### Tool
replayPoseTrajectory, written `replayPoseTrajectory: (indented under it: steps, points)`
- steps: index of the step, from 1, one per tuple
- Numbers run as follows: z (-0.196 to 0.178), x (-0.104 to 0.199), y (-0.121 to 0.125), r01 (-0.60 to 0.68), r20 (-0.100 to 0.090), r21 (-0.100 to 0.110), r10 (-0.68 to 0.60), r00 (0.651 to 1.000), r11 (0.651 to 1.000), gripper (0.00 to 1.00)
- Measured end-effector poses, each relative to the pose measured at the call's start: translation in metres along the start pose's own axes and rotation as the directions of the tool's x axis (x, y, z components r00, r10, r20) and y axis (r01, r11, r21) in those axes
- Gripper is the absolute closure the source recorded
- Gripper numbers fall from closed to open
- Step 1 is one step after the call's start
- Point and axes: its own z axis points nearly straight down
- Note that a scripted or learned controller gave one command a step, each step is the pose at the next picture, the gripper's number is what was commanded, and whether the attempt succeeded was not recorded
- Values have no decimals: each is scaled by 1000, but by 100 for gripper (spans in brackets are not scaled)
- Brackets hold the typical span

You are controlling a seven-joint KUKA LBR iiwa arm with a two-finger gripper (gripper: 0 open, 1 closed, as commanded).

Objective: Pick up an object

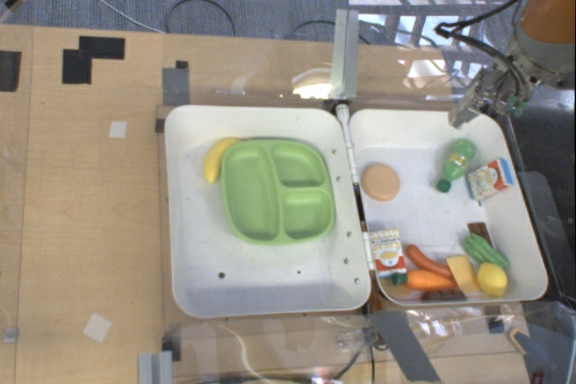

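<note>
The gripper (474, 106) is positioned above the far right corner of the right bin (418, 165); whether it is open or closed cannot be determined, and no object is visible in it. The green bottle (455, 165) lies just below and near the gripper, tilted, with a small carton (490, 179) just beside it on the right. A round tan disc (382, 182) rests near the bin's left wall. Along the near edge lie a second carton (387, 251), a sausage (428, 261), a carrot (430, 281), a yellow block (463, 273), a lemon (491, 280) and a green vegetable (486, 249). The left bin (198, 265) contains a green divided plate (274, 191) with a banana (216, 157) touching its left rim.
</note>
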Motion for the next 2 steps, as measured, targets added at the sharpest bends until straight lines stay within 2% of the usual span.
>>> replayPoseTrajectory:
  steps: [1,2]
  points:
    - [49,52,-69,367,-18,0,-367,930,930,100]
    - [27,23,-42,495,-12,-3,-495,869,869,100]
